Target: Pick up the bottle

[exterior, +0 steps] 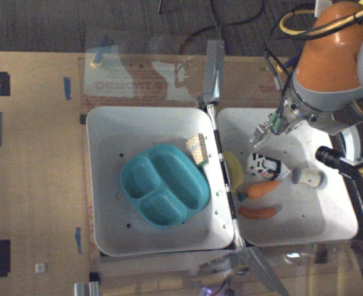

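Observation:
The bottle is small and whitish with a grey cap, and it lies on its side in the right part of the right bin. My gripper hangs over the back of that bin, up and to the left of the bottle and apart from it. Nothing shows between the gripper and the bottle. The arm's orange band and grey wrist cover the bin's back right corner.
Left of the bottle lie a black-and-white object, an orange carrot, a reddish sausage and a yellow banana by the divider. The left bin holds a teal divided plate and a small waffle-like piece.

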